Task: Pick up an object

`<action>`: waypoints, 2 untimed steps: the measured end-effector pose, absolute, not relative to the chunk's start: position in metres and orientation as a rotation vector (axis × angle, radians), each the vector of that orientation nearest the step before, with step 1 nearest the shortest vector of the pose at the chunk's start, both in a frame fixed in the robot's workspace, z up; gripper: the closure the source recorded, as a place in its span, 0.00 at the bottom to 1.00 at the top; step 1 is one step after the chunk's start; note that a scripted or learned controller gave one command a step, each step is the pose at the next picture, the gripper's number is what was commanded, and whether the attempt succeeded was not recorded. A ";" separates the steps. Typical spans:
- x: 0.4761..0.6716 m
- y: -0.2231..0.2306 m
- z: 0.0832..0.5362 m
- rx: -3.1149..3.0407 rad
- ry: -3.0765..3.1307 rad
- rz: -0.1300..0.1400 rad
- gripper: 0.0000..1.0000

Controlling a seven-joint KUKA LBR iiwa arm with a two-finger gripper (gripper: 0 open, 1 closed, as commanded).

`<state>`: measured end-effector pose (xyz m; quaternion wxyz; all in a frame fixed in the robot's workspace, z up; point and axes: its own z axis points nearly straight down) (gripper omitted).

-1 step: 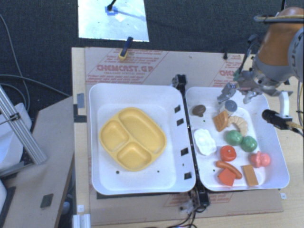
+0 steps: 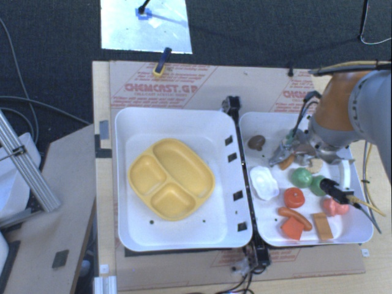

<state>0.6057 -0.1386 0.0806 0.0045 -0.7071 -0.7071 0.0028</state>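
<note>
My gripper (image 2: 283, 155) is low in the right bin (image 2: 358, 231), over its upper middle. A small orange-brown piece (image 2: 288, 162) lies right at its tip; I cannot tell whether it is gripped. Around it lie a brown lump (image 2: 256, 142) to the left, a white object (image 2: 264, 182) below left, and a green ball (image 2: 301, 177) just below. A small beige piece (image 2: 315, 164) sits to the right of the tip.
Lower in the right bin lie a red tomato (image 2: 294, 197), an orange sausage shape (image 2: 293, 214), a red block (image 2: 293, 228), a tan block (image 2: 322, 225) and a pink piece (image 2: 334, 207). The left bin (image 2: 131, 225) holds a yellow divided plate (image 2: 171, 177).
</note>
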 end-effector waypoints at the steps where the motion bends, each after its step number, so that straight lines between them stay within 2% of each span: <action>1: 0.531 -0.156 0.083 -2.223 -2.220 0.001 0.00; 2: 0.533 -0.157 0.090 -2.222 -2.222 0.005 1.00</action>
